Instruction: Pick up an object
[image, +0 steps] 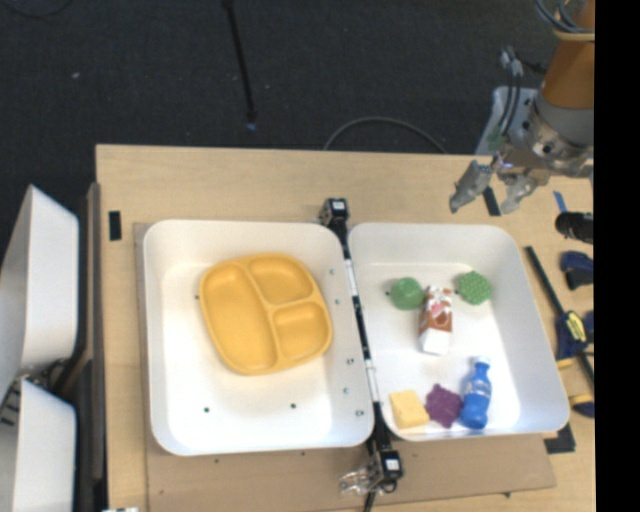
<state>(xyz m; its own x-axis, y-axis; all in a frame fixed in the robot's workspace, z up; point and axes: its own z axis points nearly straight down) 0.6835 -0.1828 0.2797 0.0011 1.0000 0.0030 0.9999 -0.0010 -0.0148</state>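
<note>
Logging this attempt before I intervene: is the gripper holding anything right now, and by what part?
Nothing is held. The gripper hangs open above the bench beyond the right bin, with nothing between its fingers.

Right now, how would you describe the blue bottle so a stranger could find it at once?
Look in the right bin, the one without the yellow divided tray. Go to its near right corner, where three small things sit in a row. The blue bottle is the rightmost, beside the purple piece, and it alone is blue with a white cap.

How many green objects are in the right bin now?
2. One green piece lies left of the carton; the other lies to its right, nearer the bin's far wall. None seems hidden.
</note>
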